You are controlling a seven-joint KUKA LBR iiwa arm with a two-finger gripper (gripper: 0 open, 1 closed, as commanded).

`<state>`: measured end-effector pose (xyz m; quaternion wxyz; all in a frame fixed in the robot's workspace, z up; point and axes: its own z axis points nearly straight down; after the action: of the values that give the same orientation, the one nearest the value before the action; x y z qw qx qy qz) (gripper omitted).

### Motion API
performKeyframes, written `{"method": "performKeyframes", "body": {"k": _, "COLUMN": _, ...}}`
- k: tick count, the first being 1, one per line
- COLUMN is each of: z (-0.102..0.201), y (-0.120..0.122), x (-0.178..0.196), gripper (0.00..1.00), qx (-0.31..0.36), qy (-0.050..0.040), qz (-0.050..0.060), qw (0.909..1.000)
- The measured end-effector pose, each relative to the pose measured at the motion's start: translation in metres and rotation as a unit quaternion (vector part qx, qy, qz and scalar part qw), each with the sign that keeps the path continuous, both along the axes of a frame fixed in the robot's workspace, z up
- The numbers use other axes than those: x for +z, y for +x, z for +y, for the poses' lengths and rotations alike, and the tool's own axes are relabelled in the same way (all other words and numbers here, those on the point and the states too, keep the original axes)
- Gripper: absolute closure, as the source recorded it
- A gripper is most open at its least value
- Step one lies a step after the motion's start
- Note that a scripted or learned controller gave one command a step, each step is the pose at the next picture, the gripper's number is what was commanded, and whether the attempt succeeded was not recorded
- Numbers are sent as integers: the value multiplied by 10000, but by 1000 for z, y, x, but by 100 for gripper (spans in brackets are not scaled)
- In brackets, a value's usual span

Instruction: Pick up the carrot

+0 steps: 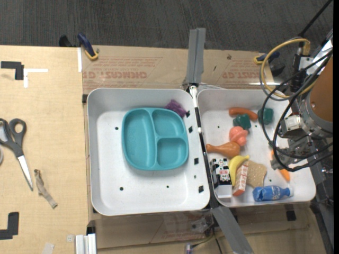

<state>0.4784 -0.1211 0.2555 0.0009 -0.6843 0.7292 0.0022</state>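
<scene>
The carrot [285, 175] is a small orange piece at the right side of the right bin [304, 192]. Just its lower tip and a sliver near its upper end show. The gripper [284, 162] hangs directly over it, low in the bin, and covers most of it. Cables and the wrist body block the view of the gripper's tip, so I cannot tell whether it touches or holds the carrot.
The right bin also holds an orange sausage [242, 111], teal pieces [242, 121], a drumstick [222, 148], a banana [237, 165], a bread slice [256, 173] and a blue bottle [271, 193]. A teal divided plate [156, 139] lies in the left bin [106, 189]. Scissors [18, 147] lie on the bench at left.
</scene>
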Motion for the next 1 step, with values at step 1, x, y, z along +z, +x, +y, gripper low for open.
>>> {"method": "performKeyframes", "body": {"k": 1, "z": 44, "y": 0, "x": -27, "gripper": 100, "qx": 142, "qy": -4, "qz": -5, "qw": 9999}}
